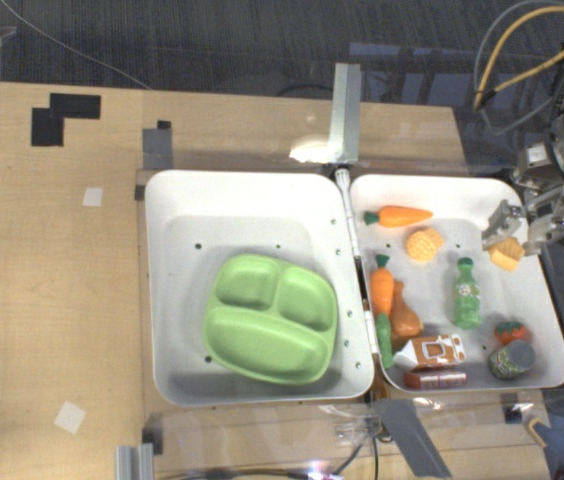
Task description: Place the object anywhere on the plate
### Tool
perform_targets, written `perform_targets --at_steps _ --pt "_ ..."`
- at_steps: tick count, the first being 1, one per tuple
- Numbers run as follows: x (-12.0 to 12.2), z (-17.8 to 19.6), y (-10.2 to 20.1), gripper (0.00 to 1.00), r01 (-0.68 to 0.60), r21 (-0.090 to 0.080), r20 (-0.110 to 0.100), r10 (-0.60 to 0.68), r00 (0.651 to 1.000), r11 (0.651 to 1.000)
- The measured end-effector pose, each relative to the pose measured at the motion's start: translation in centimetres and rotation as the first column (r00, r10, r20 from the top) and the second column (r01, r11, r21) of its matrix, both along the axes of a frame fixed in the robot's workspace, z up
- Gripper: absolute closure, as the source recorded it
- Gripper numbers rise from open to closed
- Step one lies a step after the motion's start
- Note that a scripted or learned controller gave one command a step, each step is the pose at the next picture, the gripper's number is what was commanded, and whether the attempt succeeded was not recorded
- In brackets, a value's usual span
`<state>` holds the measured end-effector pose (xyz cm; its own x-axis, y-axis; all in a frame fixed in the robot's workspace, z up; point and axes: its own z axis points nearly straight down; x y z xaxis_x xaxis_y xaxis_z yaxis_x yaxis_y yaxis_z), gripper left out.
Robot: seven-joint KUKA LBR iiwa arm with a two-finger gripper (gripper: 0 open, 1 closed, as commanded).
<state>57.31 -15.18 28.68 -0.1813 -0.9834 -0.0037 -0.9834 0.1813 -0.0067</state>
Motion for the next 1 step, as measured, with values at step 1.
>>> perform_targets --at_steps 1 --pt "3.79 -18.78 0.78 1.0 -0.064 -0.003 0.005 0.064 0.998 0.998"
